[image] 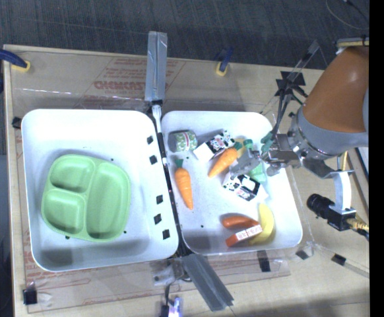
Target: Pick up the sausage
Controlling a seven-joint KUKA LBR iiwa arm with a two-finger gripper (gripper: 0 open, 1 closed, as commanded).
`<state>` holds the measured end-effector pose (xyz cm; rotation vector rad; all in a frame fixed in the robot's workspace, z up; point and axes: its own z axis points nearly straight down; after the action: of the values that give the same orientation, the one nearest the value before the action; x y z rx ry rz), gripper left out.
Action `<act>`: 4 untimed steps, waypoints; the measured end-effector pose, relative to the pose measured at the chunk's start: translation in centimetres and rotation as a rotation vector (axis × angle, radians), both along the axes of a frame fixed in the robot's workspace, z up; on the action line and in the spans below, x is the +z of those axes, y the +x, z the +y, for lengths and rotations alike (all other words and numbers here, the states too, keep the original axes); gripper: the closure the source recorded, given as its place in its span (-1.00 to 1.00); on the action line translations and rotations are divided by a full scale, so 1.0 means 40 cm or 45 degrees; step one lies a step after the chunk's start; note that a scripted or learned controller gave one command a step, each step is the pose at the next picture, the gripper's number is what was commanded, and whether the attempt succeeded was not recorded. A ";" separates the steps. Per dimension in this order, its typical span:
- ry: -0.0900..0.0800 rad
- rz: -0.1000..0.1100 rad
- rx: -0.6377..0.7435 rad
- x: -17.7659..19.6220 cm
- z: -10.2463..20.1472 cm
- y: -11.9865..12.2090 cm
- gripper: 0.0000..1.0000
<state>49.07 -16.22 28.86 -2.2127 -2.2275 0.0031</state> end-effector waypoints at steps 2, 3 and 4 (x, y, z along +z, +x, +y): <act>0.002 -0.002 0.194 -0.494 -0.098 -0.034 -1.00; 0.000 -0.003 0.202 -0.469 -0.099 -0.032 1.00; 0.001 -0.003 0.440 -0.493 0.000 0.060 1.00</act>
<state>51.48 -16.23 9.14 -1.7977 -2.5758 0.0003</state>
